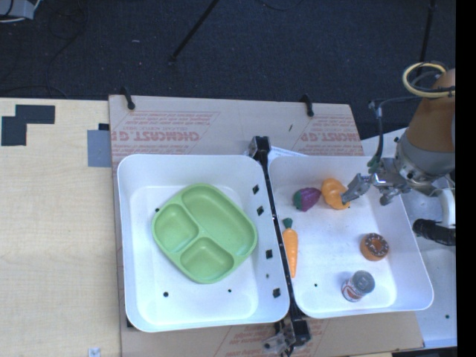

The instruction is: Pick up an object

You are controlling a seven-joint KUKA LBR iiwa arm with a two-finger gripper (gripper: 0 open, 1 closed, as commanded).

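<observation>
The right bin (416,288) holds several toy items. An orange pepper-like toy (333,193) lies near the back, with a purple toy (306,197) just left of it. An orange carrot (290,248) with a green top lies along the bin's left wall. A brown donut (374,246) sits toward the right, and a small can (358,285) stands near the front. My gripper (358,187) reaches in from the right, low over the bin, its tip right beside the orange toy's right side. Nothing is visibly held.
The left bin (134,303) carries a green divided plate (204,232). A black divider clip (260,149) joins the two bins at the back. The arm's grey wrist and orange band (430,136) stand over the right bin's back right corner.
</observation>
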